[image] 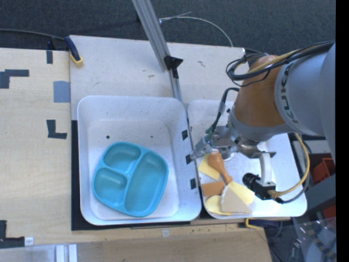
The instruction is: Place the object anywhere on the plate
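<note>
A blue plate [131, 178] with three compartments lies in the left white bin [87, 109], towards its front. My gripper [214, 147] hangs low over the left side of the right bin [286, 146]. Directly below it is an orange-brown, drumstick-shaped piece [219, 168], whose top end reaches up to the gripper. I cannot tell whether that piece is held. The grey arm with its orange band [262, 91] covers much of the right bin.
Several other toy pieces crowd the right bin's front left corner: a pale yellow piece [205, 170], a brown block [212, 189], a yellow wedge [241, 193] and a cream piece [232, 204]. A slanted metal pole [152, 26] stands behind the bins.
</note>
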You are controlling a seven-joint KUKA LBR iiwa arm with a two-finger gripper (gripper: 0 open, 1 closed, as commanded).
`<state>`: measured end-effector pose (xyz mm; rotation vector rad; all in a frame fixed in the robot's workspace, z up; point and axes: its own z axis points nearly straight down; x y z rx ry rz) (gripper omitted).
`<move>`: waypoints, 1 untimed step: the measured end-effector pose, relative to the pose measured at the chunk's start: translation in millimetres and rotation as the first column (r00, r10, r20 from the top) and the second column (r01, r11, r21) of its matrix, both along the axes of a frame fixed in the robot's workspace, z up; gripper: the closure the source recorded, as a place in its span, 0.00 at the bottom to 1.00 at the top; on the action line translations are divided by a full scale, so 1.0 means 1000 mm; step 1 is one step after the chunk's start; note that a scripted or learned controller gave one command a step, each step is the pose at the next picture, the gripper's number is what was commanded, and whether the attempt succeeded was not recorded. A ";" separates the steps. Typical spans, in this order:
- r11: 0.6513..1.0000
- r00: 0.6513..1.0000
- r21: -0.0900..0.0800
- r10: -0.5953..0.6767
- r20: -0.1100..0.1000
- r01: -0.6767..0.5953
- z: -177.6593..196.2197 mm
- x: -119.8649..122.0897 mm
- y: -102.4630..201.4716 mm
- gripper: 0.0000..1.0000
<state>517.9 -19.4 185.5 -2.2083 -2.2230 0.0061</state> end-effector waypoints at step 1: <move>1.000 1.000 -0.006 -0.011 0.005 0.011 0.003 -0.010 -0.058 0.00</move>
